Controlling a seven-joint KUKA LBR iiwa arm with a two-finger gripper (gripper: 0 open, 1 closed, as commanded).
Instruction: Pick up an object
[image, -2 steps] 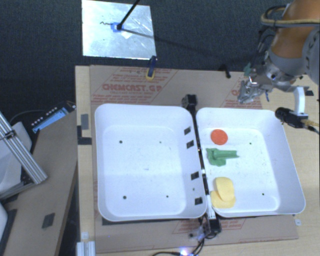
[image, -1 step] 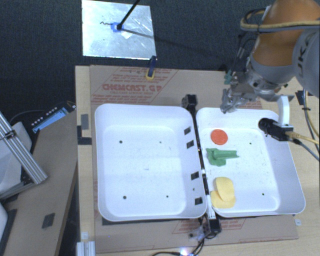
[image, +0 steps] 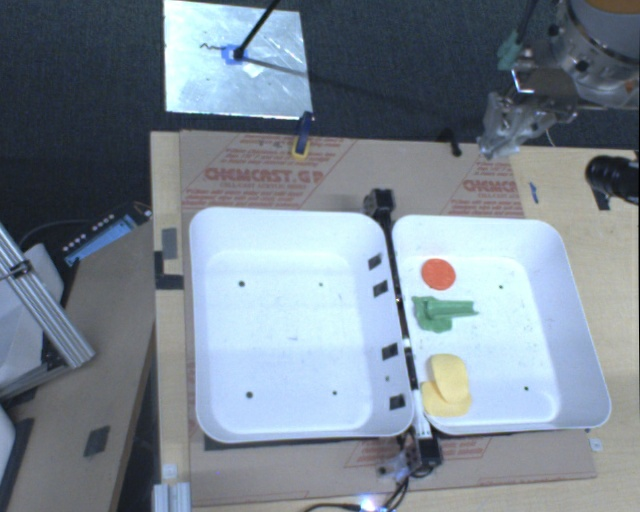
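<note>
Gripper (image: 497, 140), finger state impossible to tell, hangs beyond the right bin's (image: 560, 300) far edge; the disc (image: 438, 273), green piece (image: 441, 312) and yellow piece (image: 448, 384) line its left wall, awaiting pickup.

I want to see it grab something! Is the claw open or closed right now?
Claw: cannot be told from here; it hangs above the bench behind the right bin, nothing visibly in it.

Pale wooden desk (image: 120, 300), printed cardboard sheet (image: 270, 170) lying flat on it, two white bins (image: 290, 225) side by side on the cardboard
</note>
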